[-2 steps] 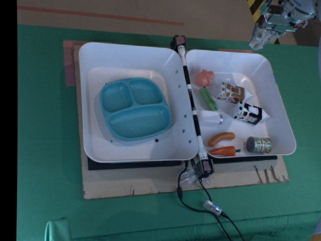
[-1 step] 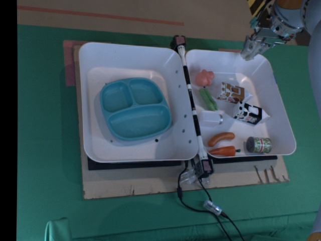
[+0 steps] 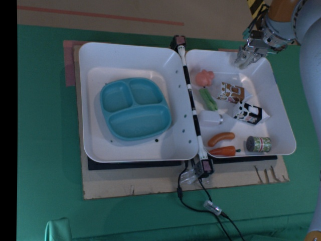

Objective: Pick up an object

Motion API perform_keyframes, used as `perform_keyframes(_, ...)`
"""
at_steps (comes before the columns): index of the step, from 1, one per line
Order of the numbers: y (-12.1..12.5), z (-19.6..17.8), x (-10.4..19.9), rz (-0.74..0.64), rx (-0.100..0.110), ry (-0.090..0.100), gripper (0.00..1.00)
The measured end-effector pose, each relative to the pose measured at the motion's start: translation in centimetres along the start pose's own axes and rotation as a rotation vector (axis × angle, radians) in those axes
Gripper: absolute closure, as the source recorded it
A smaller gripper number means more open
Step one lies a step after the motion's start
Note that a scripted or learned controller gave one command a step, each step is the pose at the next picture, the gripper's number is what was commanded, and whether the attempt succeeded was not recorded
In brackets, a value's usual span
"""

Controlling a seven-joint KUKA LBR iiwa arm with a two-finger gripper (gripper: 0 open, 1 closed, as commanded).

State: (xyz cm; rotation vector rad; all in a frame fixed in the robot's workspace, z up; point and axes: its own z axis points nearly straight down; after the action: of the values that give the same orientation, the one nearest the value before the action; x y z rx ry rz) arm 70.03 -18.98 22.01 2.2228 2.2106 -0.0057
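My gripper (image 3: pixel 245 60) hangs over the far edge of the right bin (image 3: pixel 281 115), with nothing visible between its fingers. In that bin lie a pink toy (image 3: pixel 204 78), a green pea pod (image 3: pixel 208 99), a brown-and-white carton (image 3: pixel 230 92), a black-and-white cow-print carton (image 3: pixel 248 113), a clear white cup on its side (image 3: pixel 211 117), a sausage (image 3: pixel 221 138), an orange carrot (image 3: pixel 223 151) and a small can (image 3: pixel 258 144). The nearest items, the pink toy and the brown carton, lie below and left of the gripper.
The left bin (image 3: pixel 95 58) holds a teal divided plate (image 3: pixel 135 108). A black-and-white bar (image 3: pixel 191 100) runs between the bins, with cables (image 3: pixel 208 205) trailing off its near end over the green bench cover.
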Motion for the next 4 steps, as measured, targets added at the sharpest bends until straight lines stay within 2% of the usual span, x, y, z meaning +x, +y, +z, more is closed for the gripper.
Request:
perform_keyframes(1,0.0,-0.2,0.0,0.000,0.000,0.000,1.00)
perform_keyframes(2,-0.4,-8.8,0.2,-0.002,-0.007,0.002,1.00)
perform_keyframes(3,-4.6,-11.3,0.1,0.000,-0.003,0.005,1.00)
perform_keyframes(4,-9.3,-11.5,0.1,-0.001,-0.002,0.006,1.00)
